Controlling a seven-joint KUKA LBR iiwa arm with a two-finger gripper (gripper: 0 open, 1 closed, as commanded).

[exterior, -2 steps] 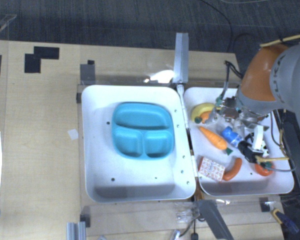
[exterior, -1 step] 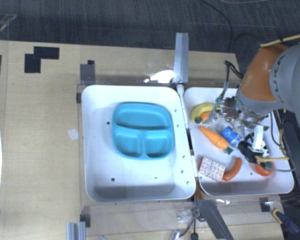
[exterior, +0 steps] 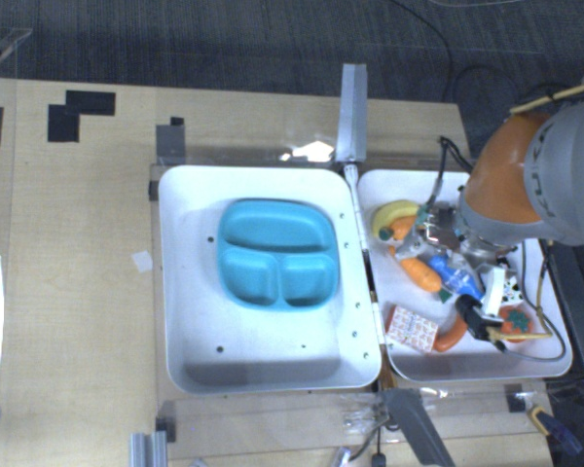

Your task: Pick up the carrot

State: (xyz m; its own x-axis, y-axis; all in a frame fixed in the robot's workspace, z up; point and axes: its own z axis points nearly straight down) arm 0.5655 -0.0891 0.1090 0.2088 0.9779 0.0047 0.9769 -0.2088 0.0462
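The carrot (exterior: pixel 420 273) is a short orange piece lying in the right bin (exterior: pixel 550 363), left of its middle. My gripper (exterior: pixel 436 233) hangs over that bin just above and to the right of the carrot, under the grey arm with the orange band (exterior: pixel 506 178). The view shows nothing held in the gripper. A blue item (exterior: pixel 452 276) lies against the carrot's right side.
A yellow banana (exterior: pixel 393 214) with a small orange piece (exterior: pixel 402 230) lies at the right bin's back left. A patterned box (exterior: pixel 412 327) and an orange-red item (exterior: pixel 452 336) lie near its front. The left bin (exterior: pixel 190 261) holds a blue divided tray (exterior: pixel 277 251).
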